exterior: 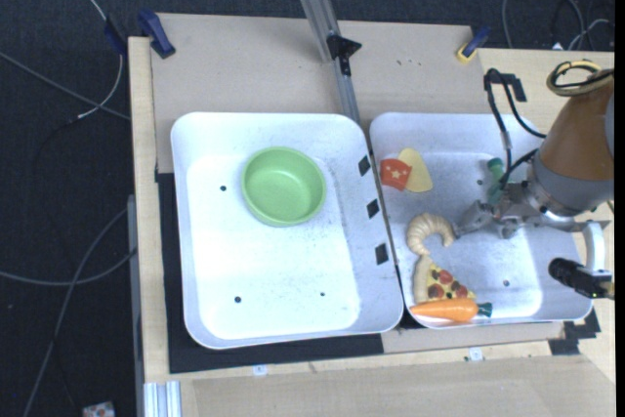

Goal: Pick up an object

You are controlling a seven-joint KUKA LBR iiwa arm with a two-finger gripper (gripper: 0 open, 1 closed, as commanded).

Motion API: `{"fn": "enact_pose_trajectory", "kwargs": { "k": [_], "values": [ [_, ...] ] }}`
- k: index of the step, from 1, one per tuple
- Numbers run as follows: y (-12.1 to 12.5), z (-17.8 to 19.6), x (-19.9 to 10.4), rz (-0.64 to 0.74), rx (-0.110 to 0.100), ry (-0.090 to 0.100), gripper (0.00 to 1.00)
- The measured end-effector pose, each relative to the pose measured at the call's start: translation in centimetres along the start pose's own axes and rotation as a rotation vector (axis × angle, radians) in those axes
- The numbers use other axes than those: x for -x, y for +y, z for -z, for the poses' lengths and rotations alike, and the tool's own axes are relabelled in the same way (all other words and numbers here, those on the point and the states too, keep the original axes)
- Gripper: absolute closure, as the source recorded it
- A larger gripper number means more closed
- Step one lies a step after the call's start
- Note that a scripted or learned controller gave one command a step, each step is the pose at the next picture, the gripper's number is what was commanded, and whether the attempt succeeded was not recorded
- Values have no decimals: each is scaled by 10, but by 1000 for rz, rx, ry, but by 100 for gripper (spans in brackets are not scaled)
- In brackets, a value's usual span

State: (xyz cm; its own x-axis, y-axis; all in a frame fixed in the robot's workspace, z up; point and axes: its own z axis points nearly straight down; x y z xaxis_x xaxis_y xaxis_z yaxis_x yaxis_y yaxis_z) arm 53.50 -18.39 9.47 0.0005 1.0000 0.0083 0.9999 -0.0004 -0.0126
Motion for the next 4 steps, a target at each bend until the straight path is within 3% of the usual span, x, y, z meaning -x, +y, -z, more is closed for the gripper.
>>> {"fn": "enact_pose_trajectory", "kwargs": {
  "k": [1, 2, 4],
  "values": [
    [1, 13, -1, 1, 5, 1, 100],
    [1, 58, -1, 1, 20, -10, 100],
    [-4, 171, 8, 1, 22, -10, 100]
  ]
}}
